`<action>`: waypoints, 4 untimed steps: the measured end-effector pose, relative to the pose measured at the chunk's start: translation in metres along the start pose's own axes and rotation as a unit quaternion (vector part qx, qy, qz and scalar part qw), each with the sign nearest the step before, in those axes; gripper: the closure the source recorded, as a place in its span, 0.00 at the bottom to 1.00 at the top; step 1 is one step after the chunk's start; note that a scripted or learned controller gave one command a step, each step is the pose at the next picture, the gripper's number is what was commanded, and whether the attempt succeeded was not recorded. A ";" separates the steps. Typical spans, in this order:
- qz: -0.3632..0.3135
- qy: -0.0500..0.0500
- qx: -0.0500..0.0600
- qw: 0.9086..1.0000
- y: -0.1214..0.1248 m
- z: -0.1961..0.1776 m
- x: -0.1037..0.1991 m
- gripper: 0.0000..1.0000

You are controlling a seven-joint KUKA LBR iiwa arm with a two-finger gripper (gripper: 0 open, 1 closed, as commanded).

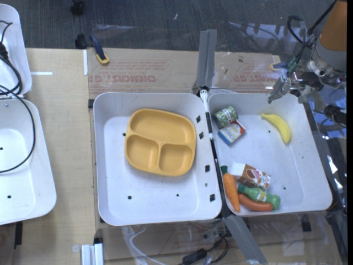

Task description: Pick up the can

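Our pincer (282, 89) hangs at the right bin's (309, 206) far rim; whether it is open we cannot tell. The can (225, 115) lies on its side, well to its left and nearer us, touching a small carton (232, 132), so we should descend centred over the can, clear of that carton

You get even, fairly bright overhead light with no harsh shadows. The two white bins (105, 164) sit close to washing out, and the yellow tray (160, 142) casts only a faint soft shadow. A clear sheet along the back of the bench (248, 32) catches streaks of glare. Focus is a little soft all over, and small labels blur. The arm (336, 32) at upper right looks slightly smeared. Straight edges bow mildly toward the frame borders.
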State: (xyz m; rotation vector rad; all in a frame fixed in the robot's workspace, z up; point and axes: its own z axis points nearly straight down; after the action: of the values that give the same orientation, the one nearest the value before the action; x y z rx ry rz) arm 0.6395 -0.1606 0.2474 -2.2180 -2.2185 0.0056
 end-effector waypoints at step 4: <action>0.210 0.000 0.001 0.978 -0.073 0.142 0.001 0.00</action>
State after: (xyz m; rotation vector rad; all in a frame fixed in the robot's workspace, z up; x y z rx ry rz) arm 0.5661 -0.1597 0.1057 -2.6334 -1.7022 0.0083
